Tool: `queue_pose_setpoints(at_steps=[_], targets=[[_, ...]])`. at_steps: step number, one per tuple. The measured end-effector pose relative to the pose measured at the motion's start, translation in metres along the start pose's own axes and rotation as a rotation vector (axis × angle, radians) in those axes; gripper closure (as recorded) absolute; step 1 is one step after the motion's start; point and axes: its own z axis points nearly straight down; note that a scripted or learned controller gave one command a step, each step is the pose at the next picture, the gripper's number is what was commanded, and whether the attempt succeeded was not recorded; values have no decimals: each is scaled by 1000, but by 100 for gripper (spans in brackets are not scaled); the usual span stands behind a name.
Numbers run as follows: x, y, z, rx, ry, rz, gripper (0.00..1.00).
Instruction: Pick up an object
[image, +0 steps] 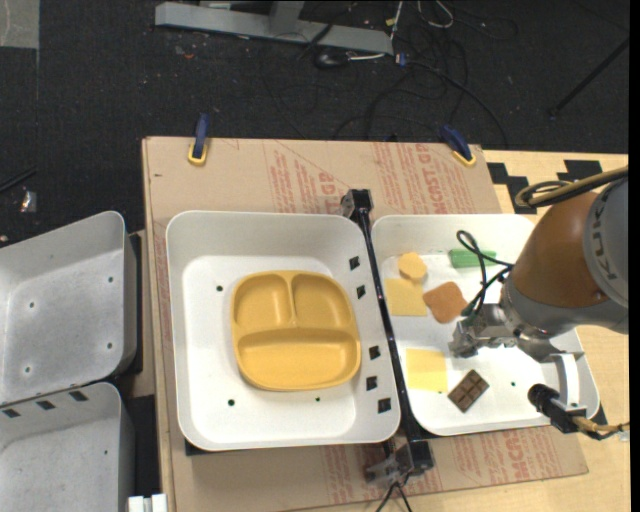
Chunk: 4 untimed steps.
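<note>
The arm (575, 270) is in from the right, and its orange band and grey body sit over much of the right bin (520, 425), covering that bin's right side and cutting off at the frame edge. The gripper (470, 338) is low over the middle of the bin, a blurry grey cluster, and from this slanted overhead angle I cannot tell how far the fingers are spread or whether anything is between them. Just to its far left is a brown-orange piece (444, 300), close enough that touching or apart is unclear. Further left lies a pale yellow square (405, 297), with a small orange round piece (412, 266) just beyond it. On the near side, a second yellow square (427, 370) lies flat, and a dark brown block (467, 390) sits just right of it, tilted. A green piece (465, 258) peeks out at the far side, crossed by a dark cable and partly hidden by the arm. Over in the left bin (190, 300), a yellow divided plate (296, 331) sits in the centre, well apart from the action.
</note>
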Motion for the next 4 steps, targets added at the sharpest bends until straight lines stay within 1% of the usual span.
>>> queue_pose_setpoints(at_steps=[1,2,3,4], targets=[[-3,1,-42,-4,-1,-4,100],[-6,-8,-96,-5,-2,-4,100],[-7,-7,-105,-2,-1,-5,100],[55,-10,-115,-1,1,-11,100]])
